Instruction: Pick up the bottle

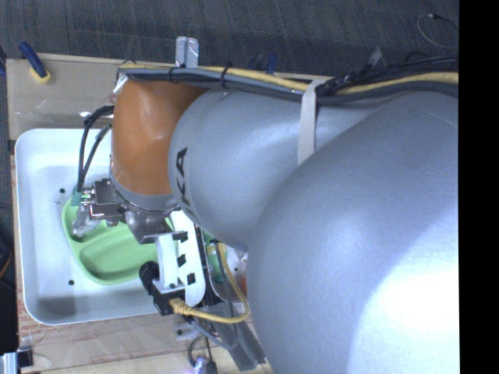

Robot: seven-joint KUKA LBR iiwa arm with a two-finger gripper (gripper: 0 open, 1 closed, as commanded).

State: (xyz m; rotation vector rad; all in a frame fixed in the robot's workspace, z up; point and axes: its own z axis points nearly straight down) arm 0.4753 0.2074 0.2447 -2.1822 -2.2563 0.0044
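Dark carpeted floor (234, 6) runs across the top of the frame. Below it is a pale wooden bench (47, 92), bearing a white bin (35, 232) at the left.

Item 1. Gripper (92, 209): left of centre, hanging under the orange band (144, 139) of the arm. It sits low inside the white bin, over the upper left part of a green dish. Spread or pressed together: cannot tell, as the wrist covers it from above.

Item 2. Green dish (117, 257): pale green, shallow and rounded, lying on the bin floor at lower left of centre. Its right part is hidden under the wrist.

Item 3. Bottle: place cannot be told. A small patch of orange and green (228, 267) shows under the arm at lower centre, too hidden to name.

Item 4. Grey arm (351, 232): covers the centre and right of the frame.

Item 5. Blue clamp (33, 59): upper left, at the bench edge.

Item 6. Metal bracket (187, 51): top centre, at the bench's far edge.
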